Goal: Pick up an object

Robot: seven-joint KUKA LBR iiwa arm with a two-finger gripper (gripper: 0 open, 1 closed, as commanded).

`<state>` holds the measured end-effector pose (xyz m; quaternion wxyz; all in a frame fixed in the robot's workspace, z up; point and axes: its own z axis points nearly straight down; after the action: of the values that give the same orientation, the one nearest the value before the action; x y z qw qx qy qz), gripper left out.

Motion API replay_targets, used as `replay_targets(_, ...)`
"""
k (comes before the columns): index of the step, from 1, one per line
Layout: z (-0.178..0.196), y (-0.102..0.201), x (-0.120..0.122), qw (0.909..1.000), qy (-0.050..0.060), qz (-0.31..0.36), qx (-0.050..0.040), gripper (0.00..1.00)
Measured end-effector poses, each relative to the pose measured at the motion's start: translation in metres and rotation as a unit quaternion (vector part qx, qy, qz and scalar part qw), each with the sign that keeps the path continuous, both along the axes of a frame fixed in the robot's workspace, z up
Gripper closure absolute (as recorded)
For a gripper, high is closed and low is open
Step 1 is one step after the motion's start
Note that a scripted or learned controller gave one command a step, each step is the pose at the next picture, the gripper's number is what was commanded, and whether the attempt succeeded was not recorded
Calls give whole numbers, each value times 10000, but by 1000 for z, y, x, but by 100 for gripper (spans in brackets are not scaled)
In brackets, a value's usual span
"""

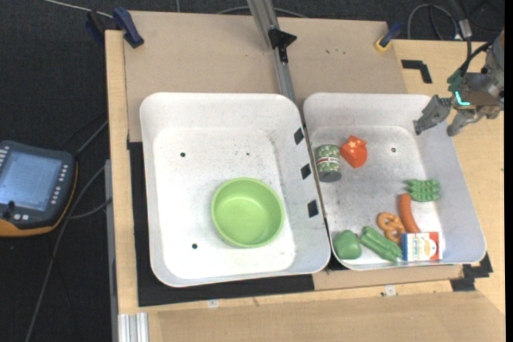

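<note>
The gripper (pixel 446 118) hangs spread and empty over the right bin's (pixel 473 212) far rim; best descend squarely onto the isolated red pepper (pixel 353 151)

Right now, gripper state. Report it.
Gripper: open, holding nothing, above the right bin's far right corner.

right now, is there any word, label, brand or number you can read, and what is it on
None can be read.
Can: a printed label wraps it, too small to read.
Small carton: red and white print, too blurred to read.
Handheld screen left of the bench: lit, but nothing on it is legible.
</note>
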<state>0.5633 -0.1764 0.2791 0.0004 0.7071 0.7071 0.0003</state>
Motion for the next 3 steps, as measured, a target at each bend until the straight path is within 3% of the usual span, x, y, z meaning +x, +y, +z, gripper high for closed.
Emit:
replay_targets(1,0,0,0,10000,0,0,0,0)
replay_targets(3,-125,0,0,10000,32,-1,8,0)
